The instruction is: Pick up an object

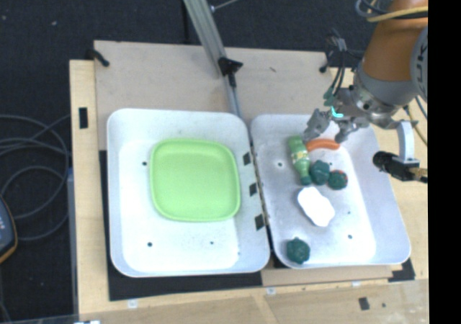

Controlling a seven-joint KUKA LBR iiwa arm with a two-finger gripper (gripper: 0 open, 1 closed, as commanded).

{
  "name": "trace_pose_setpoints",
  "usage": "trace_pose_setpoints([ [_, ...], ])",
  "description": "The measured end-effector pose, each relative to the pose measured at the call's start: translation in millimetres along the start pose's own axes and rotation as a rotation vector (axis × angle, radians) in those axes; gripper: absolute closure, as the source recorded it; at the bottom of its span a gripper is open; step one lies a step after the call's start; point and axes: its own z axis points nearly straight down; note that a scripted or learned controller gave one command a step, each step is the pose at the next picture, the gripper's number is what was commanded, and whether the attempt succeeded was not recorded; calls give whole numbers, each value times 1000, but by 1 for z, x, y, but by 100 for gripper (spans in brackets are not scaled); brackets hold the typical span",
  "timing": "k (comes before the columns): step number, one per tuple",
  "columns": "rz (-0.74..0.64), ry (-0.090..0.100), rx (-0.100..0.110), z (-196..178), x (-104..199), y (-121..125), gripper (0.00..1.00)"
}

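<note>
A light wooden bench (166, 70) carries two white bins. The left bin (122, 135) holds a green plate (194, 178). In the right bin (382, 236) lie a green bottle (298, 155), an orange piece (322, 145), two dark green lumps (328, 176), a white object (315, 207) and a green ball (297, 249). The gripper (333, 125) hangs with fingers spread, grasping nothing, just above the orange piece.
</note>
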Motion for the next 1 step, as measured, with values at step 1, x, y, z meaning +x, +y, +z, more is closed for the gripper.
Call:
trace_pose_setpoints([
  [1, 0, 0, 0, 0, 0, 0, 0],
])
